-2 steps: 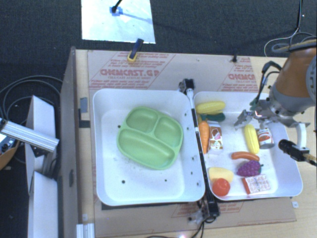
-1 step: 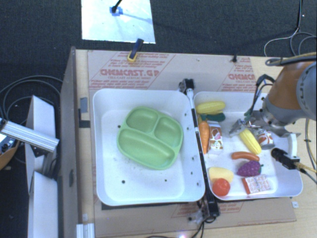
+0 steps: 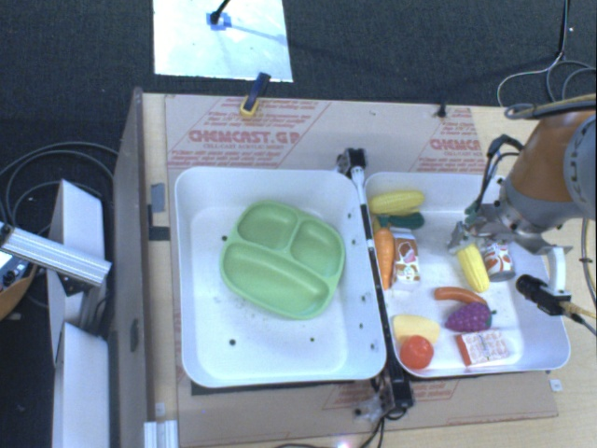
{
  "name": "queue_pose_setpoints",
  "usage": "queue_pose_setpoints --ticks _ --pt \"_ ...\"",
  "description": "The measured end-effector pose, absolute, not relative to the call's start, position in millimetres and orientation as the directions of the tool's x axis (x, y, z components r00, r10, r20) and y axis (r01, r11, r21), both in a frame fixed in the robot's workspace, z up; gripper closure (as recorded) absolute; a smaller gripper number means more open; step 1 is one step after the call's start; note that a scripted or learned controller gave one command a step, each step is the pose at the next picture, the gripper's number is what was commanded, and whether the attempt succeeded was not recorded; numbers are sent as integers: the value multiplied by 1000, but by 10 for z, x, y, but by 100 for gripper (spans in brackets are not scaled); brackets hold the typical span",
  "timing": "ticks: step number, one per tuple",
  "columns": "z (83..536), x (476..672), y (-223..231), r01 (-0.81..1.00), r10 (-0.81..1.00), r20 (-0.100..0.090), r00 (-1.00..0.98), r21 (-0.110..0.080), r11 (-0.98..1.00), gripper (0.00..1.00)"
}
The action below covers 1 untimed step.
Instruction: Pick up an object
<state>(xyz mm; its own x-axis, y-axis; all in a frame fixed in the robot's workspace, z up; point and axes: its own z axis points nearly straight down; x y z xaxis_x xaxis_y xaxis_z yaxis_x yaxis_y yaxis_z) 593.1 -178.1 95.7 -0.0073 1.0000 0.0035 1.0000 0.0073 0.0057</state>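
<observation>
Over the right bin [image 3: 560, 348] the end effector [image 3: 473, 234] hangs low, right above a yellow corn cob [image 3: 473, 267] — whether it is apart or together I cannot tell from here. The cob lies tilted beside a small can [image 3: 499, 261]. Nearby sit a purple grape bunch [image 3: 469, 318] and a red tomato [image 3: 417, 351]. The left bin [image 3: 201, 343] carries a green divided plate [image 3: 282, 259].
</observation>
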Motion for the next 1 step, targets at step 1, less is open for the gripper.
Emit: queue_pose_setpoints --ticks 1 --pt "2602 5583 -1265 1000 1000 -1 -9 16 9 100"
